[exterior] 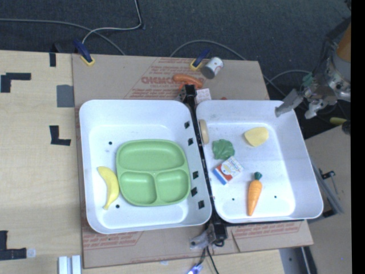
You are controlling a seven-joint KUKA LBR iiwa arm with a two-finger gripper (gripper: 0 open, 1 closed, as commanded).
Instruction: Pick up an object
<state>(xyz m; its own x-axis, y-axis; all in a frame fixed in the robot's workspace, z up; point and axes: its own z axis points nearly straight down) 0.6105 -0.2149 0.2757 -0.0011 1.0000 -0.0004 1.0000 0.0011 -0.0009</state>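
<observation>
At centre frame I log two white bins side by side: the left bin [91, 153] holds a green divided tray [153, 172] with a yellow banana [109, 186] just beside its left edge. The right bin [296, 170] holds, largest first, an orange carrot [254, 194] lower centre, a yellow lemon-like piece [256, 136] upper centre, a green leafy piece [223, 149], and a small printed carton [228, 170] below it. At the upper right, the gripper [296, 104] sits over the right bin's far corner, with nothing between its fingers; I cannot tell how far apart they are.
</observation>
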